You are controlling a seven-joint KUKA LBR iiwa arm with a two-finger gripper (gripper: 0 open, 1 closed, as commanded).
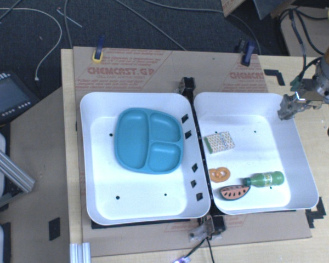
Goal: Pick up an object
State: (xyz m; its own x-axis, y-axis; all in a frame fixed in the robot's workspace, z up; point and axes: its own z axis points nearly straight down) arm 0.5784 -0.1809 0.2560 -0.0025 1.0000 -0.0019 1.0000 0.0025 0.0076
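In the left white shallow bin (98, 163) a blue plastic plate with three compartments (148, 141) lies in the upper middle part. In the right white shallow bin (296, 163) a small checkered green and white packet (219, 142) lies near the left wall. Below it, toward the front edge, are an orange pretzel-shaped toy (220, 174), a red watermelon slice toy (234, 192) and a green bottle lying on its side (266, 179). The grey gripper (288, 106) is over the upper right corner of the right bin, holding nothing; how wide it stands I cannot tell.
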